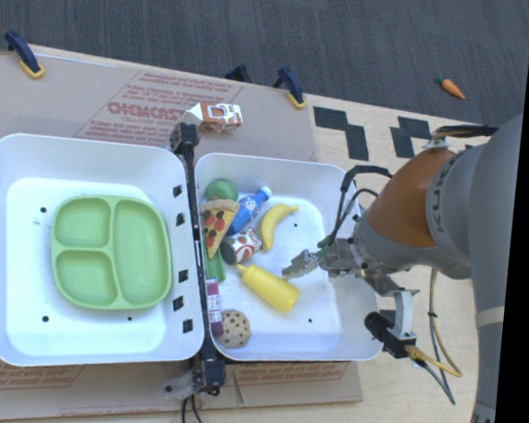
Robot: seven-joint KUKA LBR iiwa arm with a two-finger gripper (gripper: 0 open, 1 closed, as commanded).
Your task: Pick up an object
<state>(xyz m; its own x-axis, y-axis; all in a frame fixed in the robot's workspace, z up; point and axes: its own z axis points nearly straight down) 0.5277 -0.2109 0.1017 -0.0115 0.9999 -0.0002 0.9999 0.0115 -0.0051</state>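
Currently no grasp: gripper (pixel 298 264) looks parted and holds nothing, hovering just right of the yellow plastic mustard bottle (pixel 268 287) lying in the right white bin (pixel 327 337). Pick remains.

A single camera hangs above the bench (pixel 340 390) and looks down at a slant, far enough back to take in both white bins: the left bin (pixel 0 255) fills the frame's left half, the right bin (pixel 323 328) sits at centre, and the arm (pixel 432 213) enters from the right edge.
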